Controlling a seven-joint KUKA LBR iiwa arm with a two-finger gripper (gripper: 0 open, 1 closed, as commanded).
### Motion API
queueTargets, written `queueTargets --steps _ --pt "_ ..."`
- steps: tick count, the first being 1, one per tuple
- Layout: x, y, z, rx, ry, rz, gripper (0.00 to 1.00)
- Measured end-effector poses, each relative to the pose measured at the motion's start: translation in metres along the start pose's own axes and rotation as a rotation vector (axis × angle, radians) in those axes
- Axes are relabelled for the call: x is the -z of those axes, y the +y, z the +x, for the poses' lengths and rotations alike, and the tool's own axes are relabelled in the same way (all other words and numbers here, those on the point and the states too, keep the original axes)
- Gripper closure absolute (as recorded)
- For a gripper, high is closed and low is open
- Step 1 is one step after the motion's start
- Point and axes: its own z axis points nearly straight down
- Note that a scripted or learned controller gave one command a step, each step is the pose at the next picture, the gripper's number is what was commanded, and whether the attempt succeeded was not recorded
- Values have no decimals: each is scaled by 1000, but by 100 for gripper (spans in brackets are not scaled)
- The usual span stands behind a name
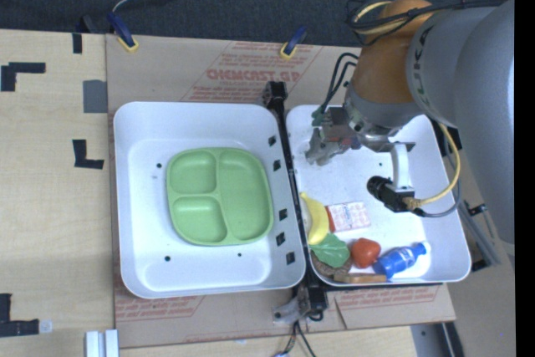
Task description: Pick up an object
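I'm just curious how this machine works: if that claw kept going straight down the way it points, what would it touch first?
Most likely the bare white floor of the right bin. The gripper hangs over its upper part, apart from the objects piled at the near end, though depth is hard to judge.

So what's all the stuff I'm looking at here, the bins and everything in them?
White bins: 2, side by side on the bench; left bin, right bin.
Divided plate: 1, light green, lying in the left bin.
Banana: 1, yellow, right bin near its left wall.
Small packet: 1, white and red, right bin, beside the banana.
Green toy: 1, right bin, front.
Tomato-like toy: 1, red, right bin, front.
Bottle: 1, blue, lying at the right bin's front.
Clamps: 2, yellow and blue, on the cardboard's far edge.
Arm: 1, grey with orange band, from the right.
Gripper: 1, over the right bin's rear.
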Motion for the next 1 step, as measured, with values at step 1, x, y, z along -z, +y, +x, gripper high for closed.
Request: queueTargets --steps 1 --pt "32 -41 -51 -4 -2 1 100"
